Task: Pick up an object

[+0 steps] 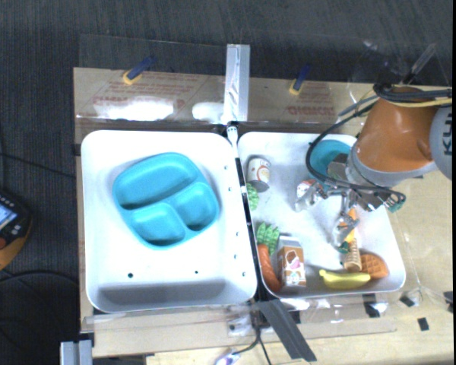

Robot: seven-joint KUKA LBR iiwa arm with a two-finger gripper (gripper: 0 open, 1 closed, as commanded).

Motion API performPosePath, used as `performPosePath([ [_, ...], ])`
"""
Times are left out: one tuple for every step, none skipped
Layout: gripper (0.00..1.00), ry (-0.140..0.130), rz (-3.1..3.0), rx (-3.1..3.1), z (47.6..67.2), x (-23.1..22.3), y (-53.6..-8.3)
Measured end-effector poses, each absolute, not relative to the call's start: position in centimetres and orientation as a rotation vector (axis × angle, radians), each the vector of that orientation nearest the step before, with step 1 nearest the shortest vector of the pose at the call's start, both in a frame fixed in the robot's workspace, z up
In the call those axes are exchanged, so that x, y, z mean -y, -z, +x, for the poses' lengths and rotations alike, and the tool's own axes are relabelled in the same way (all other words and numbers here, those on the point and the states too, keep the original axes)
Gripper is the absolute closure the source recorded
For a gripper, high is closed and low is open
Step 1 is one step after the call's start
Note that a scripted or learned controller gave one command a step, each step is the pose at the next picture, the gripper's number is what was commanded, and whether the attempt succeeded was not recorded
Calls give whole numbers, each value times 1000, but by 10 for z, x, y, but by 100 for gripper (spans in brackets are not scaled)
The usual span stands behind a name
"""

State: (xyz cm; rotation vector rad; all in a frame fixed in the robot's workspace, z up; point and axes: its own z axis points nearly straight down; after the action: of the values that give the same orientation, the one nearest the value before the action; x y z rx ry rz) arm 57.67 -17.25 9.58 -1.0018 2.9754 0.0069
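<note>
My gripper (333, 207) hangs low inside the right bin (283, 152), below the arm's orange band (395, 137). It is over the bin's middle right, above a small brown and orange item (351, 254) that stands just under it. In the bin's near right corner a yellow banana (344, 279) rests beside an orange-brown bread piece (374, 265). A brown carton (291, 265), a green toy (267, 233) and an orange carrot-like piece (267, 268) lie along the bin's left side. A small can (258, 173) sits at the far left. Nothing is visibly held.
A teal bowl (328, 158) sits in the right bin's far corner, partly under the arm. The left bin (106, 280) holds a blue divided plate (166, 197). A vertical divider post (236, 82) stands behind the bins.
</note>
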Motion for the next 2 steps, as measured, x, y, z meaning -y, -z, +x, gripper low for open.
performPosePath([
  [0, 7, -845, -3012, 515, 214, -91],
  [100, 9, -843, -3009, 517, 213, -102],
])
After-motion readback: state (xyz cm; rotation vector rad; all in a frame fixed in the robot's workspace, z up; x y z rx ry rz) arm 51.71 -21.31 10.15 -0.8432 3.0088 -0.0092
